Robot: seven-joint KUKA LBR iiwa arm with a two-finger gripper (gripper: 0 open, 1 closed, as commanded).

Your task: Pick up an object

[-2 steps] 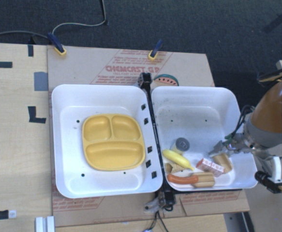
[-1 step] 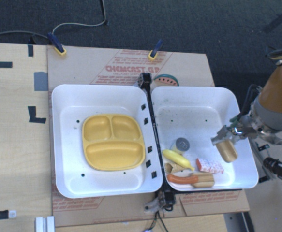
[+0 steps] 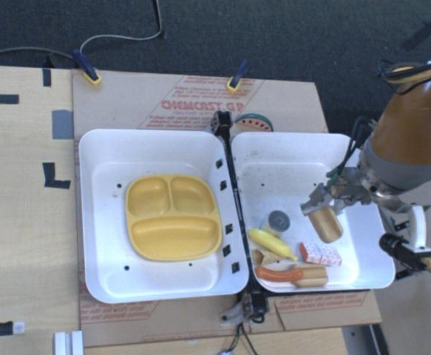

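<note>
Two shallow white bins (image 3: 97, 198) share the cardboard-topped bench (image 3: 23, 198) over dark carpet. Gripper (image 3: 326, 207) hangs above the right bin, clamped on a tan cylindrical block (image 3: 326, 224), apparently lifted clear. Below lie a yellow banana (image 3: 272, 242) and a hot dog (image 3: 293, 275); a yellow divided plate (image 3: 174, 217) sits left.

So the left bin (image 3: 97, 198) has a yellow divided tray (image 3: 174, 217) sitting about in the middle. In the right bin (image 3: 289, 154), the gripper (image 3: 326, 211) is over the right side with a tan cylinder-ish thing (image 3: 326, 225) right at its fingers, tilted. Toward the near edge there's a banana (image 3: 271, 243), a hot dog (image 3: 292, 275), a small red-and-white box (image 3: 321, 254), plus a grey round cap (image 3: 278, 220) closer to the middle.
</note>
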